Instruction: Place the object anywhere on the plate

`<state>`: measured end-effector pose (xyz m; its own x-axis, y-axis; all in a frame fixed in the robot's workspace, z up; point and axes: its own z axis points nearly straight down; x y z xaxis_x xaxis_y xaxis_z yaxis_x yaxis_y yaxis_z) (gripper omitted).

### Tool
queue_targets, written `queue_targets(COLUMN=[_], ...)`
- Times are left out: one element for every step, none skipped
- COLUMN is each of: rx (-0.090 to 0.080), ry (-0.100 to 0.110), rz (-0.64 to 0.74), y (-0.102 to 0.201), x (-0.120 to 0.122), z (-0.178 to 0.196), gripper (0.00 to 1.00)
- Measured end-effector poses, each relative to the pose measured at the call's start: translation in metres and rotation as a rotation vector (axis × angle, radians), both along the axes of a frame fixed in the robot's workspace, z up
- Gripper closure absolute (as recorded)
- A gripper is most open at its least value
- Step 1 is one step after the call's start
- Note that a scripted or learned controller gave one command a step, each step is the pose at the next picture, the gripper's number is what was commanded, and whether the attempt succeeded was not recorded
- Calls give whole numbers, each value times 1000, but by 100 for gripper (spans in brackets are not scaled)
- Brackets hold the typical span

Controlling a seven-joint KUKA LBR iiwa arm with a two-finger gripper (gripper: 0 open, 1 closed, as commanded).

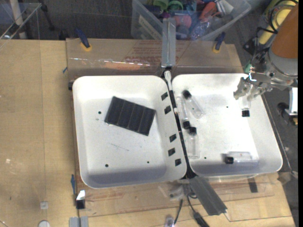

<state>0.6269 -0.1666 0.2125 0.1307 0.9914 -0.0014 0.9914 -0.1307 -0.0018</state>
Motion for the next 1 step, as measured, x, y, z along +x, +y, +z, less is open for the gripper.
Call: queue_targets(rx=[0], ry=[-3], rz=[-55], y=[5], x=[-19], z=[44], gripper=[100])
